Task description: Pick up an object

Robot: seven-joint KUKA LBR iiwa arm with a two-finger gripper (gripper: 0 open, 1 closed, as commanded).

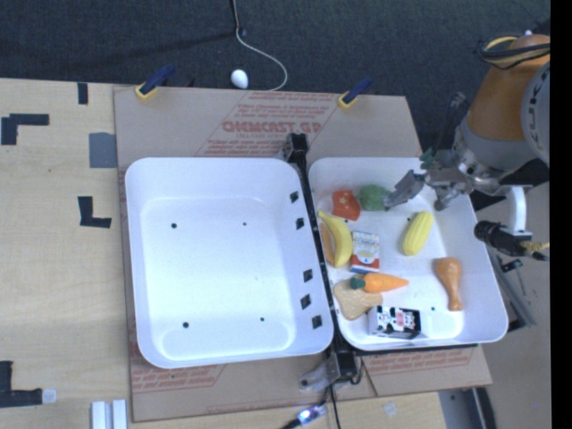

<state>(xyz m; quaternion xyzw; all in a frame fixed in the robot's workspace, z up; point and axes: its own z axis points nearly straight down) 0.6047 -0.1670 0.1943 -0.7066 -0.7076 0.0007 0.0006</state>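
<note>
Toys fill the right bin (478,329) in the camera view: a red piece (347,204) and a green one (374,196) at the far side, a banana (335,239) along the divider, a small carton (365,249), a corn cob (416,232), a carrot (384,282) lying over a tan slice (354,302), a drumstick (450,281), and a dark packet (396,321) at the near edge. The left bin (143,239) sits beside it on the cardboard sheet (259,125).

The arm (509,96) reaches in from the right, and the gripper (429,186) hangs over the far right part of the right bin, near the green piece and just above the corn. Its fingers appear spread, one toward the green piece and one toward the corn, with nothing between them.

This looks like the approach step: no object is chosen for certain and none is lifted. Corn seems the likeliest target, being closest and lying apart from its neighbours. The next move calls for centring the fingers across the cob's narrow width, descending to the bin floor, then closing before lifting. A round cob could roll or slip out sideways if the fingers meet it off centre.
</note>
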